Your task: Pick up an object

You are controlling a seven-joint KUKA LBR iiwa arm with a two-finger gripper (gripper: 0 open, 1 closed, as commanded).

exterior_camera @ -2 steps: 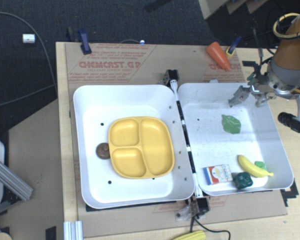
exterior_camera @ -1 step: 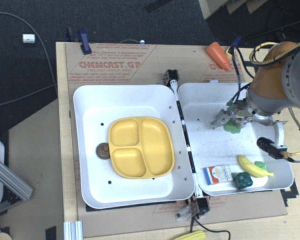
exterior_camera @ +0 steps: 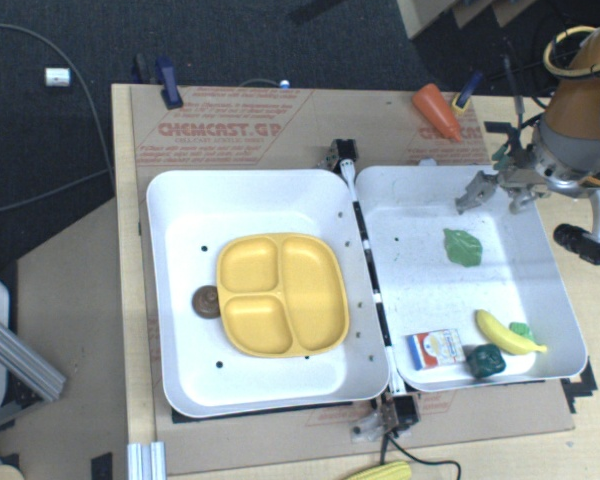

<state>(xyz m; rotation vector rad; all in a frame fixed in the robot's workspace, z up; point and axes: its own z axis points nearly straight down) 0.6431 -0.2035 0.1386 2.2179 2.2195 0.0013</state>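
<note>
The right bin [exterior_camera: 540, 268] holds a light green lump [exterior_camera: 463, 247] near its middle. Along its front edge lie a yellow banana [exterior_camera: 508, 333], a dark green block [exterior_camera: 485, 361] and a small red, white and blue box [exterior_camera: 435, 349]. My gripper [exterior_camera: 495, 198] hangs over the far right part of this bin, above and to the right of the green lump. Its fingers are spread, it is open, and nothing sits between them.
The left bin [exterior_camera: 180, 228] holds a yellow divided plate [exterior_camera: 281, 294] with a brown round piece [exterior_camera: 207, 301] at its left rim. An orange object [exterior_camera: 437, 113] and a blue clamp [exterior_camera: 167, 83] lie on the board behind the bins.
</note>
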